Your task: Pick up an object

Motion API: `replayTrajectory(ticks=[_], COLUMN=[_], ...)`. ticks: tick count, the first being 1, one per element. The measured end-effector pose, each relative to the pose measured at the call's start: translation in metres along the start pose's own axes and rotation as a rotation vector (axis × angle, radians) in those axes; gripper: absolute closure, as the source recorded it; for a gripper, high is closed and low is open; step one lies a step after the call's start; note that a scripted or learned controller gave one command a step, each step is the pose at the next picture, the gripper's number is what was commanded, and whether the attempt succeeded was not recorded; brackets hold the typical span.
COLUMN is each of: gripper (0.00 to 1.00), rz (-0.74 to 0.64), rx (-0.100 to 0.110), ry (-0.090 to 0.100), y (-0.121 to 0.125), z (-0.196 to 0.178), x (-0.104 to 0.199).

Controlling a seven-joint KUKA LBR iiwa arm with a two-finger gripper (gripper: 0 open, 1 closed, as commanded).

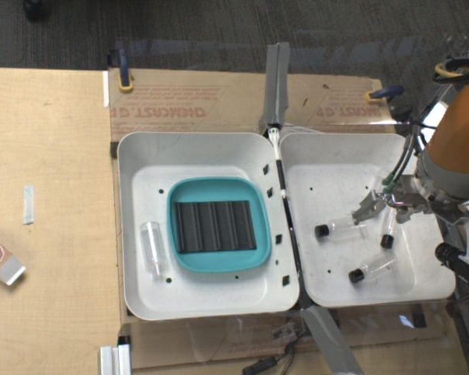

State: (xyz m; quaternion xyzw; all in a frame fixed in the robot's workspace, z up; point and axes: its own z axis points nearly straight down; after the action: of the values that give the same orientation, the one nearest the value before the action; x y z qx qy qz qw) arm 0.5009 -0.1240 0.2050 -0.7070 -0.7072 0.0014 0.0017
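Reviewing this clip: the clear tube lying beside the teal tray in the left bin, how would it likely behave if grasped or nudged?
The clear tube looks round and smooth, so it would probably roll if nudged. Its glossy surface may slip between fingers. It seems small and see-through, so likely light, and lies close beside the teal tray.

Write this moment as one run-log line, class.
arm: over right bin | gripper: above clear vials | left bin: teal tray, one vial

Teal tray (219,191) with dark ribbed insert in white bin (141,209).
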Motion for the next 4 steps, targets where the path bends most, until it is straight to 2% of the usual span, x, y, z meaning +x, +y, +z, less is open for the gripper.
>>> replayTrajectory(ticks=[1, 2, 3, 4], gripper=[0.00, 0.00, 0.00, 1.00], rz=[-0.058, -0.079, -0.059, -0.056], rx=[-0.001, -0.031, -0.003, -0.002], ry=[0.000, -0.004, -0.001, 0.000], y=[0.010, 0.053, 0.006, 0.006], z=[0.069, 0.099, 0.114, 0.105], x=[-0.055, -0.077, -0.076, -0.076])
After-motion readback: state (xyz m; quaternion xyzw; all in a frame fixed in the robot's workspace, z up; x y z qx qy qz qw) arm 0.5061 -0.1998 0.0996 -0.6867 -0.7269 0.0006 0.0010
